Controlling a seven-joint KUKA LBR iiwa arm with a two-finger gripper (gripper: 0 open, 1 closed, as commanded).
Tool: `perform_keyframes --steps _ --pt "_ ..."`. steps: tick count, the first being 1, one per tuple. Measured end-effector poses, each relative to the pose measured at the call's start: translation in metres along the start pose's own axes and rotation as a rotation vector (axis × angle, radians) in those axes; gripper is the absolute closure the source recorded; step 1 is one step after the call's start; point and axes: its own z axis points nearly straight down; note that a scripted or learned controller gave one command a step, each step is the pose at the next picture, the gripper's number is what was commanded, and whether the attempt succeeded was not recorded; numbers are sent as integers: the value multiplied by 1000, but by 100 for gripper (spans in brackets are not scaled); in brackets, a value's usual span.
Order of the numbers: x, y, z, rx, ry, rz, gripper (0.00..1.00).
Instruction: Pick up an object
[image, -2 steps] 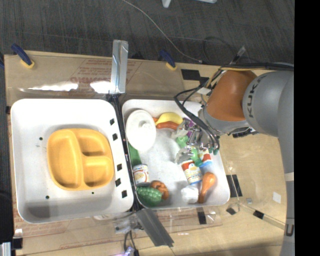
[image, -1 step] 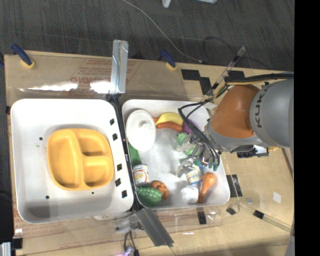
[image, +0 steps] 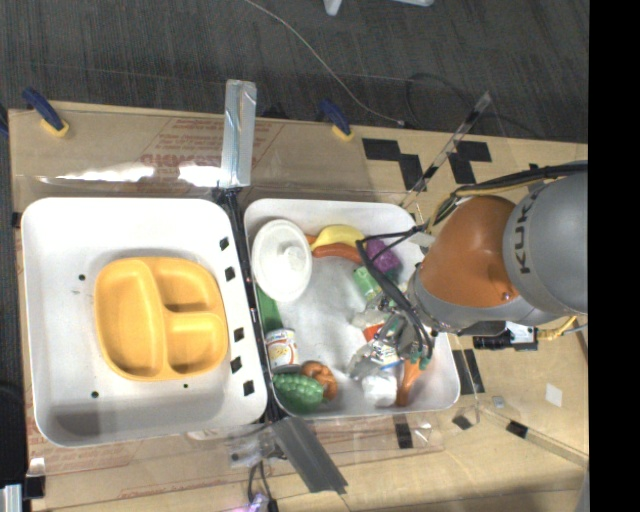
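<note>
The gripper (image: 392, 340) is lowered into the right bin (image: 330, 212), toward its arm-side wall, presumably because the small objects (image: 385, 362) lie heaped there within reach; whether the jaws are open or closed cannot be told amid the clutter.

This is a robotics lab or test cell, not a home. A grey industrial arm (image: 540, 250) with an orange band reaches over a counter (image: 130, 150) covered in taped-down cardboard. Blue clamps (image: 46, 112) grip the counter's far edge, and black tape marks (image: 400, 155) sit on it. Two shallow white bins (image: 40, 300) stand side by side, one holding toy food (image: 335, 240). A loose cable (image: 330, 70) trails across dark carpet (image: 120, 50).
</note>
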Motion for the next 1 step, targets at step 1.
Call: perform_keyframes --steps 1 --pt "-12 -8 -5 -2 1 -36 0"
